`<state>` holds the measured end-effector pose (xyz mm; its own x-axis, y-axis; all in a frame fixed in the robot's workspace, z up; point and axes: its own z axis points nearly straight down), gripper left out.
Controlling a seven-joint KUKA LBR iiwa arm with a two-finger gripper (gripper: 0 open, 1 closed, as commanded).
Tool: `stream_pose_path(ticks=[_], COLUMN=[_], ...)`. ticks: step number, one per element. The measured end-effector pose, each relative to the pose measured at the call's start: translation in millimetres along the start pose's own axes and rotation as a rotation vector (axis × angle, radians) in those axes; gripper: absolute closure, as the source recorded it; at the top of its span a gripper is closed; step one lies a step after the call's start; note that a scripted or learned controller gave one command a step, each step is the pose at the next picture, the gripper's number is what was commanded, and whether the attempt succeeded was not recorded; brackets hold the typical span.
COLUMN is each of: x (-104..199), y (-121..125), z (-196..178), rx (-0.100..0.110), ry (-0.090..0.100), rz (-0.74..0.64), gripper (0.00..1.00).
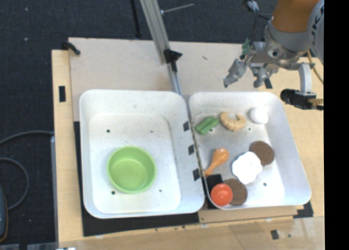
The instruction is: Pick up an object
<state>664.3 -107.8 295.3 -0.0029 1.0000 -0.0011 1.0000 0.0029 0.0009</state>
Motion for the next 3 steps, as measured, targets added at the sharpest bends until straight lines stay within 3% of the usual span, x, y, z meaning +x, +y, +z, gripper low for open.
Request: stream_pose_path(ticks=[1, 3], x=[0, 4], y=[0, 11], z=[0, 95], rx=[0.000, 0.005], ry=[-0.001, -0.001], rz=[0.000, -0.001], gripper=[0.00, 0.00])
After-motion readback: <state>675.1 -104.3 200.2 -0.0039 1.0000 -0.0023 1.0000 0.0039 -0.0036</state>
